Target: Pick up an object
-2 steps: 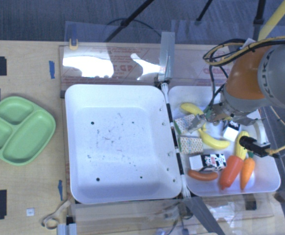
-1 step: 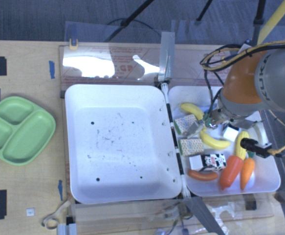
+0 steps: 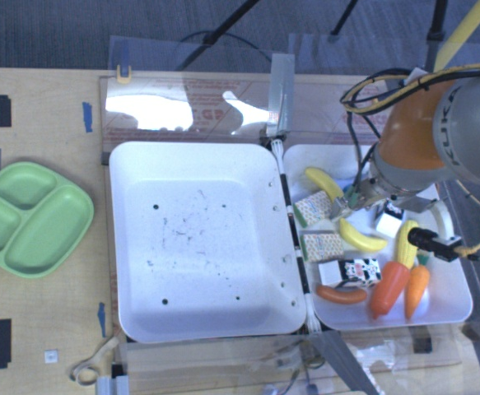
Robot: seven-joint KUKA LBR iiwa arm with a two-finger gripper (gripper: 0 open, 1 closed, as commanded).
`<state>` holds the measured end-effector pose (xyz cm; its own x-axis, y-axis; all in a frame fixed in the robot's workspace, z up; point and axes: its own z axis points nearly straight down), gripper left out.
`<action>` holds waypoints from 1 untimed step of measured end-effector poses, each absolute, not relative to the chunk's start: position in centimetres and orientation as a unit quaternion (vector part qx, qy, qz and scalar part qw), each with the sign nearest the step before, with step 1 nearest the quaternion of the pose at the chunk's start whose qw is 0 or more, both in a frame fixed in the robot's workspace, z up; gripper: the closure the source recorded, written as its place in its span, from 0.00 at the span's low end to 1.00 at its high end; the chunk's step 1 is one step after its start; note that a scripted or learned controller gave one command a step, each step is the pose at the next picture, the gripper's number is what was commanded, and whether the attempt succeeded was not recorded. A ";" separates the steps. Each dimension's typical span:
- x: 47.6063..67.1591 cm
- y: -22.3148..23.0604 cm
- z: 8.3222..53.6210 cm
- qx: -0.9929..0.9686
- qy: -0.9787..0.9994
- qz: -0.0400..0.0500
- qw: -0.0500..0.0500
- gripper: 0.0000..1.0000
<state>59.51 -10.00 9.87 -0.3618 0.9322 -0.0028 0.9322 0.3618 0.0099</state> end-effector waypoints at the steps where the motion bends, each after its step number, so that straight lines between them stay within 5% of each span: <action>1: 59.5 -10.0 9.9 0.565 0.825 0.003 0.004 0.00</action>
<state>59.51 -9.98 9.87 -0.3622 0.9321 -0.0028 0.9320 0.3622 0.0100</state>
